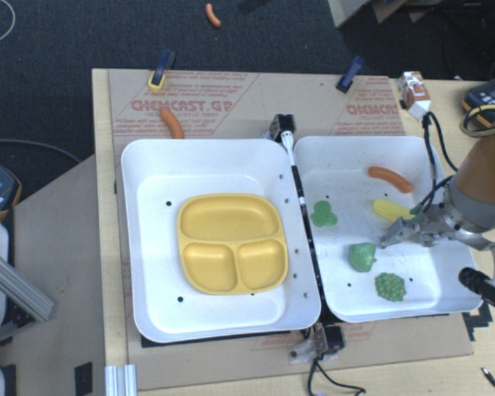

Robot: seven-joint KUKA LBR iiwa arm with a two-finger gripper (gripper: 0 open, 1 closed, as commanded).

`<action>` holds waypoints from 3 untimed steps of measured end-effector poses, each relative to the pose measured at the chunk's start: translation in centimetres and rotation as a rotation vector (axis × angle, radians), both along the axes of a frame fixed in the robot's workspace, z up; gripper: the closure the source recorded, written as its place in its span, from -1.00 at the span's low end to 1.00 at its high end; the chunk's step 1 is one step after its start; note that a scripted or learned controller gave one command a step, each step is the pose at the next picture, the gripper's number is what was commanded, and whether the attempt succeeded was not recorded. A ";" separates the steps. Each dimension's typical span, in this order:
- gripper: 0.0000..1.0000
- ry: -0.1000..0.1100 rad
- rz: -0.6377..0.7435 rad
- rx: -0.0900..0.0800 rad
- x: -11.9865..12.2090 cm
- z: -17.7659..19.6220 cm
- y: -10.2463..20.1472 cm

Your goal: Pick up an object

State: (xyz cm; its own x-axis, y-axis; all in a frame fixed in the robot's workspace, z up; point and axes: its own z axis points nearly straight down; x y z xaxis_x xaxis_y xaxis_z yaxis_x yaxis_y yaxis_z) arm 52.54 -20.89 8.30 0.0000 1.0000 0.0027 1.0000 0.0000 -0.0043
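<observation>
The right bin (346,159) holds an orange sausage (389,178), a yellow piece (389,210), a small green leafy piece (322,214), a green pepper-like piece (362,256) and a bumpy green broccoli piece (390,286). My gripper (401,229) hangs low over the right side of this bin. It sits just below and right of the yellow piece, and up and right of the pepper-like piece. The view shows nothing held in it.
The left bin (148,221) holds a yellow divided plate (231,242). Another orange sausage (172,123) lies on the cardboard behind the left bin. Clamps (158,71) grip the board's far edge. Cables (433,151) run along the right bin's far right side.
</observation>
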 end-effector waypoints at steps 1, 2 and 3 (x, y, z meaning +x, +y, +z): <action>1.00 -0.004 0.000 -0.003 0.1 1.2 -0.1; 1.00 -0.011 -0.001 -0.006 -0.6 7.2 -0.3; 1.00 -0.012 0.001 -0.007 0.3 12.5 -1.0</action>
State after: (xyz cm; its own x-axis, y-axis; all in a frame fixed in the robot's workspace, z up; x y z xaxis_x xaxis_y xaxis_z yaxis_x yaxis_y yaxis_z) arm 52.86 -21.89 20.76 -0.0010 1.0000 -0.0043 1.0000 0.0010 0.0080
